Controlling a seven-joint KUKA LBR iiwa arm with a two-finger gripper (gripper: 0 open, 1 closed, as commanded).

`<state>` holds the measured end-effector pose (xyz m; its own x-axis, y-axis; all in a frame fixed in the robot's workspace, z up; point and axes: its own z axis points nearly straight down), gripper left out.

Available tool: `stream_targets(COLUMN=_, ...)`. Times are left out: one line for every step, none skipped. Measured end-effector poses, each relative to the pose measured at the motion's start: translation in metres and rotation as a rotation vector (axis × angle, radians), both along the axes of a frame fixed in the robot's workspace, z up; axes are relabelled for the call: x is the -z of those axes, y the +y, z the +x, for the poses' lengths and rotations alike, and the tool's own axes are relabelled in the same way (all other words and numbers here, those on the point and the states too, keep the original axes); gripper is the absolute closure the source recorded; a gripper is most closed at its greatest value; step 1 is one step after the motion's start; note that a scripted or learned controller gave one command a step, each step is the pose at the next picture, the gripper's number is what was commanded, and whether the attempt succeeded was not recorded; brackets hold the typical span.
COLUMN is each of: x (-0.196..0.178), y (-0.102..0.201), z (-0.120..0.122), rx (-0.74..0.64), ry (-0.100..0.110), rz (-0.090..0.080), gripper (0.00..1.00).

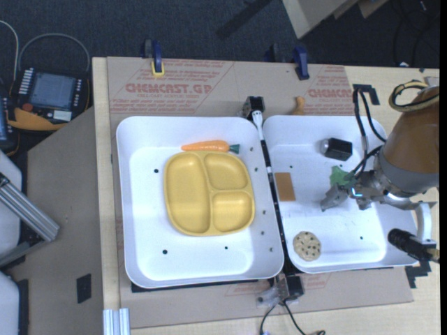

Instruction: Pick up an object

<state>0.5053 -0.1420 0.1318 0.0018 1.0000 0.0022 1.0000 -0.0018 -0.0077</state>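
My gripper (335,191) hangs low over the middle of the right bin (363,253), reaching in from the right. A small green object (340,176) lies right against its upper side; whether it is gripped is unclear. A black block (338,148) sits farther back in that bin. A flat brown rectangle (284,186) lies to the gripper's left, by the bin's left wall. A round speckled cookie (306,245) rests near the front left corner.
The left bin (140,243) holds a yellow divided plate (208,191) with an orange carrot (206,146) just behind it. Black cables (363,128) loop above the right bin's far right. Clamps stand along the bench's back edge.
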Motion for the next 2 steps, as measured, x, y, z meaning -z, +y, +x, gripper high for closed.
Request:
stream_targets(x=0.05, y=0.001, z=-0.001, rx=0.0, ry=-0.003, rz=0.0, gripper=0.0)
stream_targets(x=0.037, y=0.0, z=0.0, rx=0.0, ry=-0.009, rz=-0.003, gripper=1.0)
